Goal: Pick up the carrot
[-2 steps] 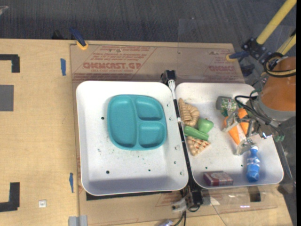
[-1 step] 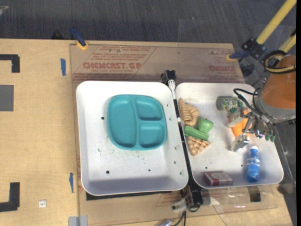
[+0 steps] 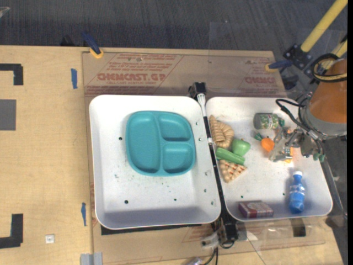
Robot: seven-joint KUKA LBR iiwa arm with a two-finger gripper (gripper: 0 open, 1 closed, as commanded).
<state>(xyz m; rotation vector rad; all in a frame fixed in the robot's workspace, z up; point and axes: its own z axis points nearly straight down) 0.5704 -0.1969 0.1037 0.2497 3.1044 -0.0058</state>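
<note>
The carrot (image 3: 267,144) is a small orange piece lying in the upper middle of the right bin (image 3: 320,203). My gripper (image 3: 283,149) is low inside that bin, just to the right of the carrot and close against it. The grey arm with its orange band (image 3: 330,101) comes in from the right edge above it. The gripper's body and cables partly cover the spot to the right of the carrot, where a bit of orange shows beneath it.
A green can (image 3: 268,120) lies behind the carrot. To its left are a tan ridged piece (image 3: 222,132), green vegetables (image 3: 237,149) and a waffle piece (image 3: 231,171). A blue bottle (image 3: 297,191) and maroon box (image 3: 255,208) sit near the front. The left bin (image 3: 110,192) holds a teal divided plate (image 3: 161,142).
</note>
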